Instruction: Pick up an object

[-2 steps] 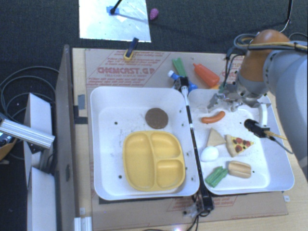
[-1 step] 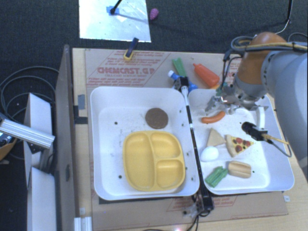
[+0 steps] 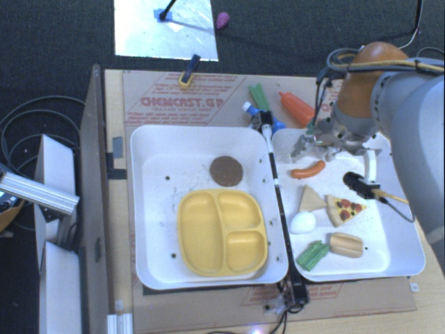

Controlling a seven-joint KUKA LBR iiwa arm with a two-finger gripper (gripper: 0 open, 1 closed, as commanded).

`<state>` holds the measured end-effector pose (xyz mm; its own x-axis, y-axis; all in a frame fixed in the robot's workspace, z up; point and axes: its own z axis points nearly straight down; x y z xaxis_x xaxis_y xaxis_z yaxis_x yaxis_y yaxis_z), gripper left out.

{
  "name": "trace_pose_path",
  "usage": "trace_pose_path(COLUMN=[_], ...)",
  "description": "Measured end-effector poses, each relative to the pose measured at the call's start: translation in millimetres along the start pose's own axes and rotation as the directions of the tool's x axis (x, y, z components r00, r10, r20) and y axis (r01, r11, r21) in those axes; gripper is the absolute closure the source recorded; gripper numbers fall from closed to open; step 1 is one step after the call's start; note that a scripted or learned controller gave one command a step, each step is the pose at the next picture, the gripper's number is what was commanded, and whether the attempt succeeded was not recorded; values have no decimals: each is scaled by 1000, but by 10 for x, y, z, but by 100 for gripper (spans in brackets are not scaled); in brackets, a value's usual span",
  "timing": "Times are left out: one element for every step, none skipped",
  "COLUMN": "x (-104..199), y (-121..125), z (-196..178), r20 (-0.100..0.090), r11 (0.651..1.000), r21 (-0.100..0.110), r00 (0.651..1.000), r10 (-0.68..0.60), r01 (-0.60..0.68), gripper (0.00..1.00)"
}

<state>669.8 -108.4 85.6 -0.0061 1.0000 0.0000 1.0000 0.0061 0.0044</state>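
Jaws (image 3: 314,145): I cannot tell whether they are apart or together. From where I sit, the sausage (image 3: 307,170) lies just below them, upper right bin (image 3: 410,256), long axis running left-right.

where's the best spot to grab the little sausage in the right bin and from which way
Take the sausage at its middle, coming straight down from above, with the claw closing across its narrow width. It lies flat and slightly curved on the bin floor, with bare floor on both long sides, so fingers would likely fit there.
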Motion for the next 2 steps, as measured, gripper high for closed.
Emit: trace_pose_path(x=[-360, -91], y=[-183, -154], z=[7, 8], r20=[2, 0], r11=[1000, 1000], r21=[4, 3], r00=[1000, 1000], r10=[7, 0], r01=[-7, 0], gripper=[0, 0])
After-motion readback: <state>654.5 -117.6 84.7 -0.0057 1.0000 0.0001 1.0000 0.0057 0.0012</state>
